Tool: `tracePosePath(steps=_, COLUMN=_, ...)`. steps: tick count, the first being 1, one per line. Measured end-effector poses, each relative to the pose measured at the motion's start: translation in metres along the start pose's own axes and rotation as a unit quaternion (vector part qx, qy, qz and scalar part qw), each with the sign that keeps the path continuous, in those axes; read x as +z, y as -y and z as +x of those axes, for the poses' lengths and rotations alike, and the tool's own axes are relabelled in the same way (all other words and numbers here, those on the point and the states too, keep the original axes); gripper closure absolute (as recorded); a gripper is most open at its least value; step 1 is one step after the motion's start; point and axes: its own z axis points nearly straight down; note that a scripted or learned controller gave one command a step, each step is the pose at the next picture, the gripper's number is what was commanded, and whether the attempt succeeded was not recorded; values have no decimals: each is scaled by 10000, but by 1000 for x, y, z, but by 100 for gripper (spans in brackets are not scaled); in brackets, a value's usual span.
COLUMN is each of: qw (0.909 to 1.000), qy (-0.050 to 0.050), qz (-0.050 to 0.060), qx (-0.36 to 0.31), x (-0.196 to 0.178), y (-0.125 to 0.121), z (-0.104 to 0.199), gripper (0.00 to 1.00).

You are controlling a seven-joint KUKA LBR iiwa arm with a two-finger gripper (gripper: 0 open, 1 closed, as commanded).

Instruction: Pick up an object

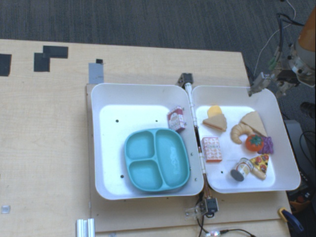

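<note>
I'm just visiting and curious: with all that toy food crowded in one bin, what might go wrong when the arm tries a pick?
The croissant, tomato and pizza slice lie packed together, so the gripper could nudge neighbours or grab two. The small jar lies on its side and might roll away.

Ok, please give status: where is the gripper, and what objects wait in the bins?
Gripper above right bin's far corner, nothing held. Toy foods in right bin. Teal tray in left bin. Path clear.
</note>
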Motion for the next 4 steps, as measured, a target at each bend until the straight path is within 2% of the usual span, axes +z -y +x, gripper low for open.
tracePosePath(steps=1, qw=10000, qy=-7, qz=17, qx=-8, x=159, y=-10, z=30, gripper=0)
tracePosePath(steps=2, qw=10000, qy=1, qz=-98, qx=-7, x=185, y=-8, z=51, gripper=0)
tracePosePath(steps=3, qw=9999, qy=-8, qz=-113, qx=-14, x=174, y=-9, z=52, gripper=100)
tracePosePath(steps=4, qw=9999, qy=-8, qz=-110, qx=-14, x=174, y=-9, z=52, gripper=0)
